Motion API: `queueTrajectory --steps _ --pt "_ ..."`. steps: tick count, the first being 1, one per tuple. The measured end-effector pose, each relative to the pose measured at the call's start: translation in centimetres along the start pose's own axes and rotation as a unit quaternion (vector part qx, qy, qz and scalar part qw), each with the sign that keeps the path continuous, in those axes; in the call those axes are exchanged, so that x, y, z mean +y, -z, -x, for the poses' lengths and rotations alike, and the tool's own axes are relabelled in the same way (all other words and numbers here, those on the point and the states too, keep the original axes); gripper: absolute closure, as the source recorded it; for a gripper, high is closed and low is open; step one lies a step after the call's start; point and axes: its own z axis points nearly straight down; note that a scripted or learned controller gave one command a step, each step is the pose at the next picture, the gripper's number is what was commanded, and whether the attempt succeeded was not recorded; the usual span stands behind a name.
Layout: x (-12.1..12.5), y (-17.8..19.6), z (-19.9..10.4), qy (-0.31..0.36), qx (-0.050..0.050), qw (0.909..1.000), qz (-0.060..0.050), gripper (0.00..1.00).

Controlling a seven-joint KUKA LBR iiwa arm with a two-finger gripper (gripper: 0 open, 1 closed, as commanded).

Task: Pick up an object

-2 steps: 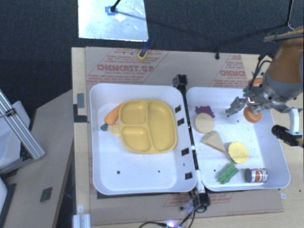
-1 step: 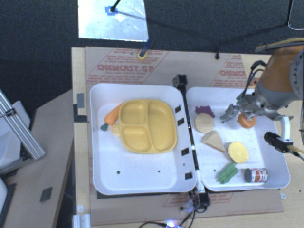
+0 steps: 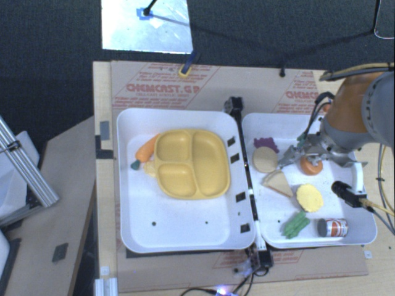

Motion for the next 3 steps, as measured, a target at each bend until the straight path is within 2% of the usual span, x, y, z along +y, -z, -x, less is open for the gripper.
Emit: queueTrajectory --steps 1,3 --pt "0.2 1.4 0.1 0.0 -0.001 1.0 0.003 1.0" --pt "0.6 13.2 0.7 0.001 -0.001 1.0 0.005 1.0"
